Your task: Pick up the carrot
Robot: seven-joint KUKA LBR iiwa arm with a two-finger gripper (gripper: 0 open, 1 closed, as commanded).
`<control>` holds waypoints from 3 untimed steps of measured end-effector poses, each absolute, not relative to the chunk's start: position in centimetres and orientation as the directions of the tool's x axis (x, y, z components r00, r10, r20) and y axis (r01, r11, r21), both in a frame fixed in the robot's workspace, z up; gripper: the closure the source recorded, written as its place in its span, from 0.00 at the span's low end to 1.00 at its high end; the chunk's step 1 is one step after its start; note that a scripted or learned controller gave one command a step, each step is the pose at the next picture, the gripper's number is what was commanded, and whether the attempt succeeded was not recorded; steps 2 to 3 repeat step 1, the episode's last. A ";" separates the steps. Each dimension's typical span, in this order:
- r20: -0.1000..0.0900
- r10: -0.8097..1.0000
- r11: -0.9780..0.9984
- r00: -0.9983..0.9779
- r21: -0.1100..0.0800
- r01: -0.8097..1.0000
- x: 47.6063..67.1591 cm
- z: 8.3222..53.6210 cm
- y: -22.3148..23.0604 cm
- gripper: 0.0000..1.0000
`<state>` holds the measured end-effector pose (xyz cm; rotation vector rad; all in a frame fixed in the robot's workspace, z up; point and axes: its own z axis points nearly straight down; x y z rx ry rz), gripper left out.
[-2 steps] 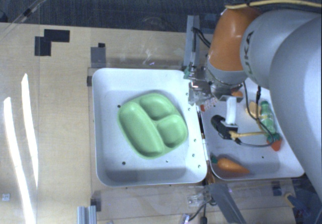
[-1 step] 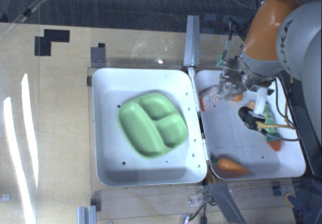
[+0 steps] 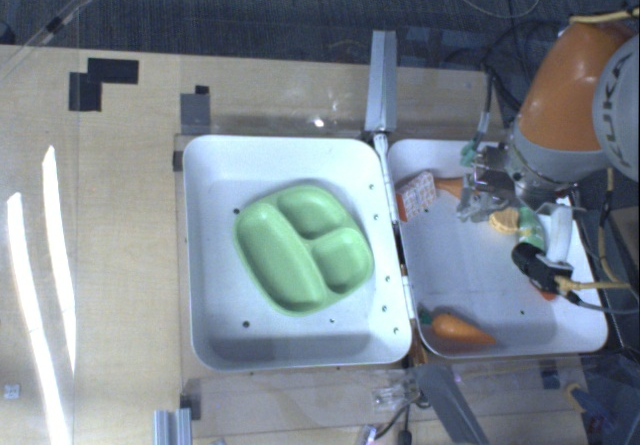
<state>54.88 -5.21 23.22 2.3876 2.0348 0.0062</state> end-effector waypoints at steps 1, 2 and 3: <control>-0.001 1.000 -0.024 0.024 0.006 1.000 59.8 21.5 -10.4 1.00; -0.001 1.000 -0.024 0.024 0.006 1.000 59.8 21.5 -10.4 1.00; -0.001 1.000 -0.024 0.024 0.006 1.000 59.8 21.5 -10.4 1.00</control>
